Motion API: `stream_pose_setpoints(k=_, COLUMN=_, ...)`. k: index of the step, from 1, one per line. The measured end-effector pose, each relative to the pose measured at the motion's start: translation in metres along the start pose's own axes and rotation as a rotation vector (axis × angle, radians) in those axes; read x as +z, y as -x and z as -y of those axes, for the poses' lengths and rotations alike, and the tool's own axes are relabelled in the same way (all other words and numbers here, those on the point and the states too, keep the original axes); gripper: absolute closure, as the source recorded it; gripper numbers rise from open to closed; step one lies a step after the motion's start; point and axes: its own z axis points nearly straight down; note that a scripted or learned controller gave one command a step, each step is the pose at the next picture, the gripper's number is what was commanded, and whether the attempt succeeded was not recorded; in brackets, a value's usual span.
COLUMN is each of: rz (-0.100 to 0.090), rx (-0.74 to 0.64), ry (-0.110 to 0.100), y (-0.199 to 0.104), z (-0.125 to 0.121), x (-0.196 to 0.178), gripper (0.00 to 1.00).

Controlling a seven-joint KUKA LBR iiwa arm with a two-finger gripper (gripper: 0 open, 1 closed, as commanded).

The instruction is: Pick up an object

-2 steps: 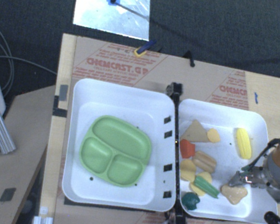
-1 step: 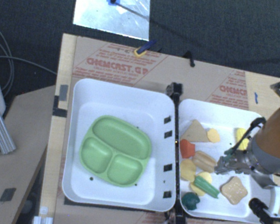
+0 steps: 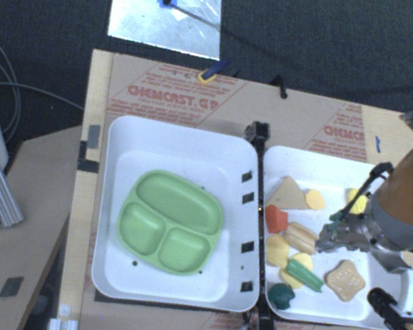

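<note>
Nearest my camera, a dark green toy vegetable (image 3: 280,294) sits at the near edge of the right bin (image 3: 347,170). From the left: a green divided plate (image 3: 170,222) lies in the left bin (image 3: 186,143); play food crowds the right one, with a hot-dog bun (image 3: 298,236) just left of the gripper (image 3: 329,239) and a toast slice (image 3: 346,279) nearer me. I judge this the approach step. Next, I would descend onto the bun and close. Finger state: I cannot tell.

End effector (image 3: 333,238) hovers over toy food (image 3: 300,236) (right bin (image 3: 323,168)).
</note>
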Motion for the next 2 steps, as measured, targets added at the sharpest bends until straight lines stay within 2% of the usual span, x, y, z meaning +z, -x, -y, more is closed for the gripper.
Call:
stream_pose_setpoints(k=1, rz=0.0, rx=0.001, ry=0.0, y=-0.012, z=0.0, x=-0.028, gripper=1.0)
stream_pose_setpoints(k=2, rz=-0.002, rx=-0.001, ry=-0.007, y=-0.057, z=0.001, x=0.015, gripper=1.0)
